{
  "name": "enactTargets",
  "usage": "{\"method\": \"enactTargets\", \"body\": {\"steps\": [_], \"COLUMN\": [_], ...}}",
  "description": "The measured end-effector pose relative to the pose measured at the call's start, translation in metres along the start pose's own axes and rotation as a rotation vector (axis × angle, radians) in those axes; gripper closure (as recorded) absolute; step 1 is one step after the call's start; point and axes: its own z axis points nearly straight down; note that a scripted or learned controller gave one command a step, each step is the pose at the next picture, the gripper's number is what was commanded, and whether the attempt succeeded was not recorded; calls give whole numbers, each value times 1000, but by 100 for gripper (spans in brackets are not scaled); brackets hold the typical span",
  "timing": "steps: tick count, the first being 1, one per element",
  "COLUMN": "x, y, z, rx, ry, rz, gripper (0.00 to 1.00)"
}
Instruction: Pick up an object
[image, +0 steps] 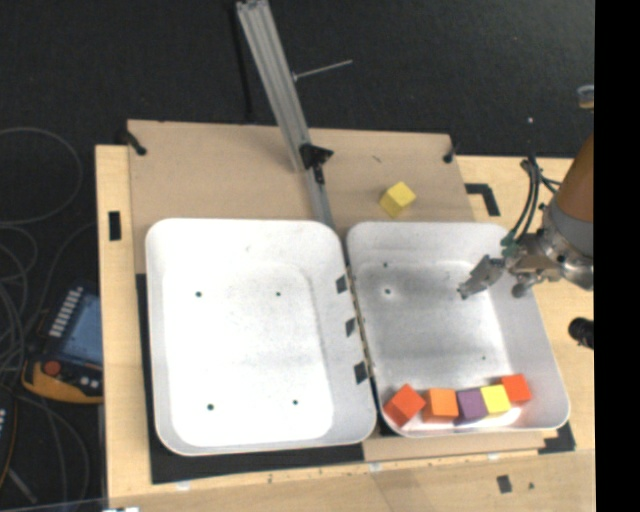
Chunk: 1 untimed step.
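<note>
5 matte cubes (460, 402) line smooth white bin (525, 330).

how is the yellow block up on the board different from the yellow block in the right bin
The yellow block on the board lies alone on the tan wood outside both bins, turned at an angle. The yellow block in the right bin sits in a row along the near wall of the right bin, touching a purple block and an orange-red block. Both are small yellow cubes.

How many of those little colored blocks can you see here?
6. Five sit in a row along the right bin's near edge: red-orange, orange, purple, yellow, red-orange. One more yellow block lies outside on the board, behind that bin.
</note>
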Motion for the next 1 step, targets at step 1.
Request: {"method": "enactTargets", "body": {"steps": [1], "x": [67], "y": [10], "z": [75], "rx": [8], "ry": [3], "rz": [-5], "gripper": [0]}}
